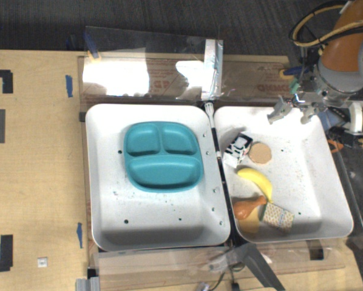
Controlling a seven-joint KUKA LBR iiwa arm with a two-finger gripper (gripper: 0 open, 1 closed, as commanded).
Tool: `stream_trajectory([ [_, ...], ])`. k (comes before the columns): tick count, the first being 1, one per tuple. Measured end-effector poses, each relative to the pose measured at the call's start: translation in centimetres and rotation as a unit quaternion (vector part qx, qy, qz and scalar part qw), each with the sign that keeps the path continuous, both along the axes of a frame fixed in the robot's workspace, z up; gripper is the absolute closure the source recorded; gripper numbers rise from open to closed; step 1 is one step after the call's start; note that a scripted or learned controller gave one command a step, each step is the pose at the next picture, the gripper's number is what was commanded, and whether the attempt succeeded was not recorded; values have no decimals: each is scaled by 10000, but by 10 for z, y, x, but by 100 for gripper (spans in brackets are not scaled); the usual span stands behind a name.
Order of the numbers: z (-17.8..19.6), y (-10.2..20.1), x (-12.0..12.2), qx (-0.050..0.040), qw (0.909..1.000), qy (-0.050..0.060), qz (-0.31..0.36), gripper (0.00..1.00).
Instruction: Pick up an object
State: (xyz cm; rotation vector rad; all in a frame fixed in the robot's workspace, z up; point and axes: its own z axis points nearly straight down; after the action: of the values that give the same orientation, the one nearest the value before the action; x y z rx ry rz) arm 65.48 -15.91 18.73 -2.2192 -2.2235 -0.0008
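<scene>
The right bin [315, 180] holds a yellow banana [256, 180], a round tan disc [260, 154], a black-and-white item [238, 145], an orange-brown lump [247, 210] and a speckled tan block [278, 216]. My gripper [289, 114] hangs over the bin's far edge, up and to the right of the tan disc. Its two fingers are spread apart, open, with nothing between them. All the objects lie on the bin floor, apart from the gripper.
The left bin [102, 180] bears a teal divided plate [163, 156]. A clear plastic sheet [151, 71] stands behind the bins. The two bins meet at a ridge [217, 162] close to the black-and-white item. Bare floor spans the right bin's right half.
</scene>
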Motion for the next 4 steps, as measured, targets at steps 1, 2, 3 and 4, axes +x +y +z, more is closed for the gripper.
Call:
stream_trajectory([
  [1, -76, 42, -50, -2, 9999, -7, 128, 0],
  [2, -99, 57, -109, -9, 9976, -40, 692, 0],
  [3, -99, 51, -174, -7, 9992, -30, 409, 0],
  [4, -60, 48, -173, -14, 9904, -37, 1385, 0],
])
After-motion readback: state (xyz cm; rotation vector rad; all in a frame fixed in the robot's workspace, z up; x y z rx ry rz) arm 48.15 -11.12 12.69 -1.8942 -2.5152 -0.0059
